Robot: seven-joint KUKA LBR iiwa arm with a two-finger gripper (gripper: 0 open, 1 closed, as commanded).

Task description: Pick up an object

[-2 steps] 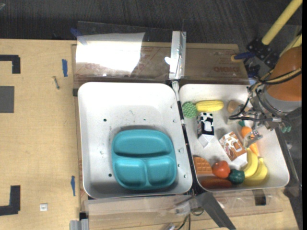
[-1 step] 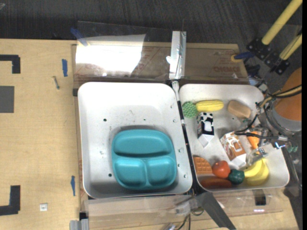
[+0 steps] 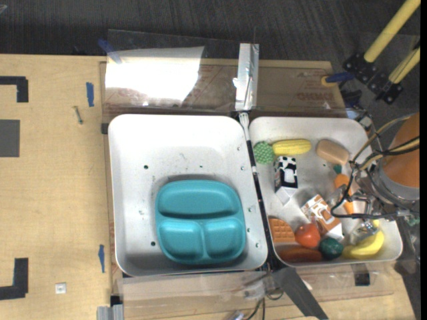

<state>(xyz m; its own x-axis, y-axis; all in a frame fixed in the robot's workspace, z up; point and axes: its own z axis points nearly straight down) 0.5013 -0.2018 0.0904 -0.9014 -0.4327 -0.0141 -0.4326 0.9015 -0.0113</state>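
The right bin (image 3: 303, 129) holds several toys: a yellow corn cob (image 3: 291, 147), a green knobbly piece (image 3: 264, 153), a black-and-white cow (image 3: 287, 172), a tan oval bread (image 3: 333, 152), an orange-and-white packet (image 3: 319, 210), a waffle (image 3: 281, 229), a red tomato (image 3: 307, 235), a dark green piece (image 3: 331, 247) and a banana (image 3: 369, 245). My gripper (image 3: 355, 209) hangs low over the bin's right side, between the packet and the banana, wrapped in cables. The arm's orange band (image 3: 407, 162) sits just above and to the right of it.
A teal divided plate (image 3: 200, 220) lies in the left bin (image 3: 133, 179). A brown sausage-like piece (image 3: 300, 253) rests along the right bin's front wall. A clear plastic sheet (image 3: 157, 79) lies behind the bins, and yellow-handled tools (image 3: 393, 25) stand at the top right.
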